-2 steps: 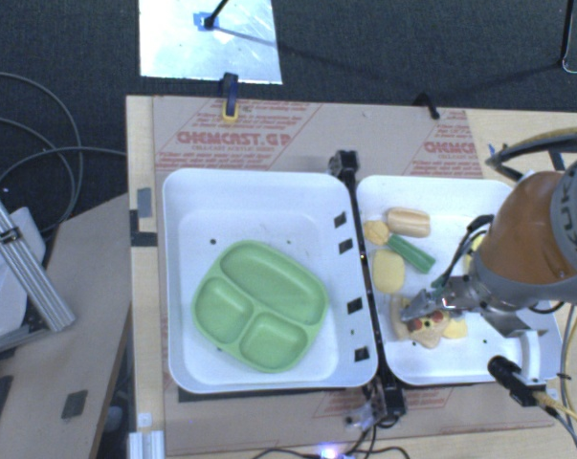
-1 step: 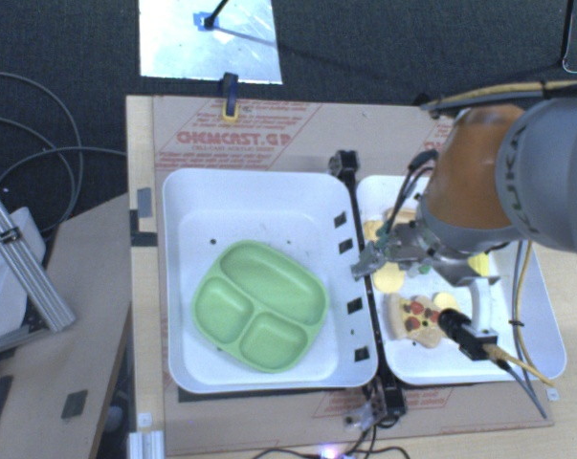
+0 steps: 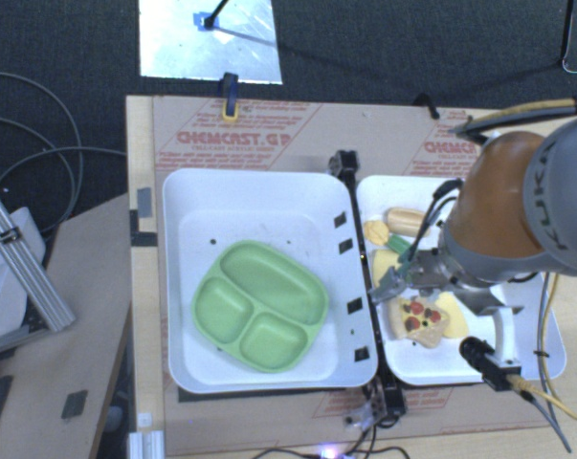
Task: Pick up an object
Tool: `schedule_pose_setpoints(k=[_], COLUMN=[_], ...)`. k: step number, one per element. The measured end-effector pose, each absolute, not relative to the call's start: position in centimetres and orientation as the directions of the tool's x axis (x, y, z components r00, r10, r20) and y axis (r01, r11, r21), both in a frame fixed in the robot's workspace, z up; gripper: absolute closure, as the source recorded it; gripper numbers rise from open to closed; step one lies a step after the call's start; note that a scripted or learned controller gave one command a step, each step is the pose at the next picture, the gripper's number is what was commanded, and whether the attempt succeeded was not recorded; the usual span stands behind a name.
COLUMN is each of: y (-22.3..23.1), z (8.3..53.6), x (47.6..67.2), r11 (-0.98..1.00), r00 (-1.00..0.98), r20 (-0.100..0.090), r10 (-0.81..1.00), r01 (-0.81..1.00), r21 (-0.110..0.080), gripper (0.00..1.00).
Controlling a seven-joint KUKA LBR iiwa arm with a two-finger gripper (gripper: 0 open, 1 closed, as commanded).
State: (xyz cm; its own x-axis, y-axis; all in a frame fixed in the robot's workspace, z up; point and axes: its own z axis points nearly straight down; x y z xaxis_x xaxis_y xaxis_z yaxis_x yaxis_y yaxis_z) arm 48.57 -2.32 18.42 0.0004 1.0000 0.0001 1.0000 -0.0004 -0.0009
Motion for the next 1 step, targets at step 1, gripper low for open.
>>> schedule_pose_setpoints(k=[1], y=[-10.19], z=[10.95], x=[48.54], r11=[-0.007], r00=[0.007], r20=[-0.003], r10=[1.0], r01=[1.0], r21=[-0.005], gripper=[0.0])
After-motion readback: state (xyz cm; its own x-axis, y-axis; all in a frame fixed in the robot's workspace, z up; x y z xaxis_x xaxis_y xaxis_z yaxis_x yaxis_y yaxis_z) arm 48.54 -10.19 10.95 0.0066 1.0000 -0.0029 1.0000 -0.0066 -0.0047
